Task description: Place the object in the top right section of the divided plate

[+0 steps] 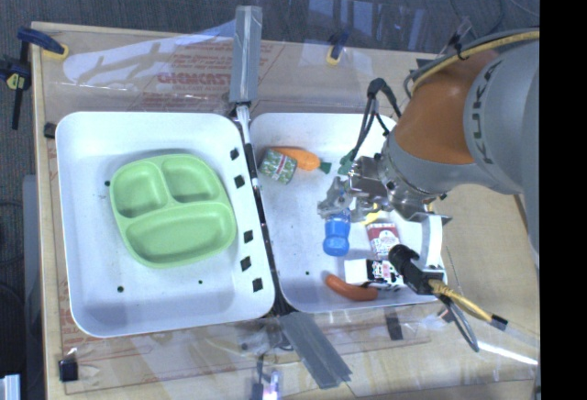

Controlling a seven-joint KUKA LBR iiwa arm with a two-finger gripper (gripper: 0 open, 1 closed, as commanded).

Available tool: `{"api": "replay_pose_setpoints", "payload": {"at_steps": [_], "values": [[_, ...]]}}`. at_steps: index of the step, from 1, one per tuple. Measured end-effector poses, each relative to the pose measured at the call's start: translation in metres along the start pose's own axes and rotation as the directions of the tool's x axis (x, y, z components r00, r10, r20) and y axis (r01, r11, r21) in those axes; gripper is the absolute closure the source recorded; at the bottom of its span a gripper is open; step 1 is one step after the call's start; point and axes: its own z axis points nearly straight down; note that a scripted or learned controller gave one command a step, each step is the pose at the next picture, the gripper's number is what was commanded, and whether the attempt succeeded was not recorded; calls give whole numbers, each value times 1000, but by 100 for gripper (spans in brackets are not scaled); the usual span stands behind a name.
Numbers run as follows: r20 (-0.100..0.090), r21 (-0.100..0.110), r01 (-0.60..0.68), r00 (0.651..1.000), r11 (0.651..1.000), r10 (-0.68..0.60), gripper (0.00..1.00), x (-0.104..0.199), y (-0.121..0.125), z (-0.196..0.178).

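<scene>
Red sausage-shaped toy (351, 288) at near rim of right white bin (303, 283); beside it small printed carton (382, 271); blue plastic bottle (337, 236) directly under metal two-finger gripper (341, 203); cannot tell gripper state; likely picking step, nothing seen held; farther, orange carrot toy (301, 160); green divided plate (172, 208) in left bin (83, 297); next: secure object, carry to top right section.
</scene>
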Motion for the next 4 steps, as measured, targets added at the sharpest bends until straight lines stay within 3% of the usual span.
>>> {"api": "replay_pose_setpoints", "payload": {"at_steps": [1,2,3,4], "values": [[0,-1,158,987,987,-158,100,15,46,-128],[0,-1,183,983,983,-183,100,36,51,-210],[1,3,263,965,965,-263,100,85,45,-87],[1,2,279,960,960,-279,100,159,46,-75]]}}
